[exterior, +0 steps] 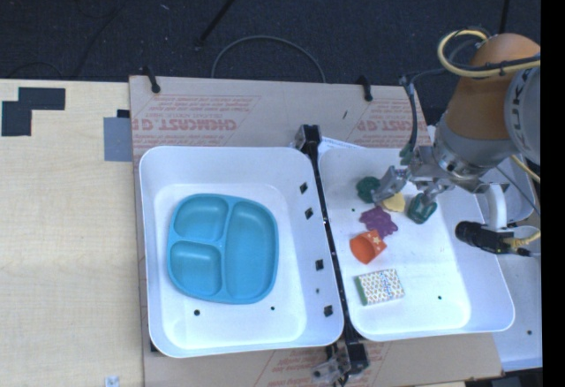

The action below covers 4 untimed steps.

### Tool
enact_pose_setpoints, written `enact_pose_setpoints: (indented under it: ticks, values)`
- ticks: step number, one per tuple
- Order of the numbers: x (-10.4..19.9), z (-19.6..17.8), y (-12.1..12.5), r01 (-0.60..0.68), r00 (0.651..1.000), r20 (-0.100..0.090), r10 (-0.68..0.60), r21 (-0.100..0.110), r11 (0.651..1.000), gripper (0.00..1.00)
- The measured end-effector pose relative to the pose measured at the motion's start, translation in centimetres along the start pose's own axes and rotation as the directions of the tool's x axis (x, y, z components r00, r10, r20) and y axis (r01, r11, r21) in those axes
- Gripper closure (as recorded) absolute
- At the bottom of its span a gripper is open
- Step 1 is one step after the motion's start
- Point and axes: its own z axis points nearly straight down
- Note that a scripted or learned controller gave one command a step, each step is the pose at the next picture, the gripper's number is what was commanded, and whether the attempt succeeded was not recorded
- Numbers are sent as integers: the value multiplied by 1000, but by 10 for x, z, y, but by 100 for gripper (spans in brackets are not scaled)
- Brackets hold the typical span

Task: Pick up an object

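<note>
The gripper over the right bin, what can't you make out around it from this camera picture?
- Gripper: its fingers merge with the small things below, so open or shut is unclear, and so is any grasp.
- Yellow piece: partly covered by the gripper; shape unclear.
- Dark green piece: too small to name.
- Purple piece and orange piece: too small to identify.
- Patterned block: print too fine to read.

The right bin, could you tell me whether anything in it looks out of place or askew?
Nothing looks damaged or spilled. The small patterned block lies slightly askew to the right bin's walls, and the purple, orange and yellow pieces are loosely bunched beside the hand.
</note>
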Motion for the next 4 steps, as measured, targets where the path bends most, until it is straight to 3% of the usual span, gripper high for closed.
enact_pose_setpoints:
  ticks: [1,3,4]
  values:
    - [0,-9,3,2,1000,2,-2,-15,1000,0]
    - [2,97,-5,1,1000,0,-1,-8,1000,0]
    - [2,98,-6,-3,1000,0,3,-11,1000,0]
